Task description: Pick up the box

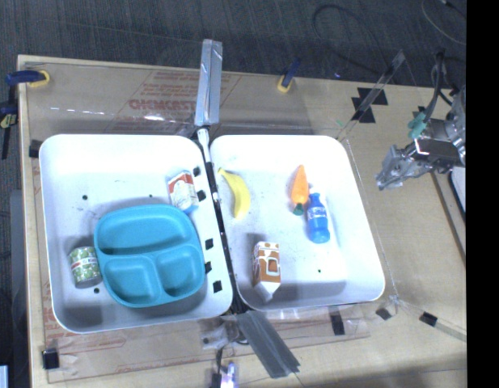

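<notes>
Box [266,267] stands nearest you, at six o'clock in the right bin [358,217]. Farther back you see the blue bottle [317,219], carrot [299,186] and banana [235,192]. Your tool [392,172] hovers over the desk [411,249] at three o'clock, outside the bin; its spread cannot be told.

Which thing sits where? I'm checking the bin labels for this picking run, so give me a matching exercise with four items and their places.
Things:
1. banana
2. blue divided tray
3. blue bottle
4. green can

Places:
A. right bin, just below the carrot
B. left bin, near its left wall
C. right bin, beside the divider between the bins
D. left bin, filling its lower middle

Pairs: 1-C, 2-D, 3-A, 4-B
</notes>
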`<action>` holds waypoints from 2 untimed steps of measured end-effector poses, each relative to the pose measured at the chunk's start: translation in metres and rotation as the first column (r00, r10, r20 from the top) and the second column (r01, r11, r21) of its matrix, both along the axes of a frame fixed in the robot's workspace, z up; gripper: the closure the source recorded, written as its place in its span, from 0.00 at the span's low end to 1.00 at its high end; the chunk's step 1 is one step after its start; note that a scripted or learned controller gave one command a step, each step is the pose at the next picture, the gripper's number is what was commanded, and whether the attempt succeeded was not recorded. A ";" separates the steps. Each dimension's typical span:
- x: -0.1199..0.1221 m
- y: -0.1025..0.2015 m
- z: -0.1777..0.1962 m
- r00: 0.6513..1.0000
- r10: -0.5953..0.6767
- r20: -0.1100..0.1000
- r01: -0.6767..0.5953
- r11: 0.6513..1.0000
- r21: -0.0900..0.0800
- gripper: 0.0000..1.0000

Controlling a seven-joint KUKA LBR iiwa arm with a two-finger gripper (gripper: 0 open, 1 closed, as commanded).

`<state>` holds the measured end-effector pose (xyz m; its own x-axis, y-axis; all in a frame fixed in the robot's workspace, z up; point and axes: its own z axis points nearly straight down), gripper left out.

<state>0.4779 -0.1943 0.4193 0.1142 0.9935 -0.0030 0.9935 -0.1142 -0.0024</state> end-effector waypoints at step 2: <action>0.002 0.001 0.020 1.000 0.013 -0.003 -0.013 1.000 -0.003 1.00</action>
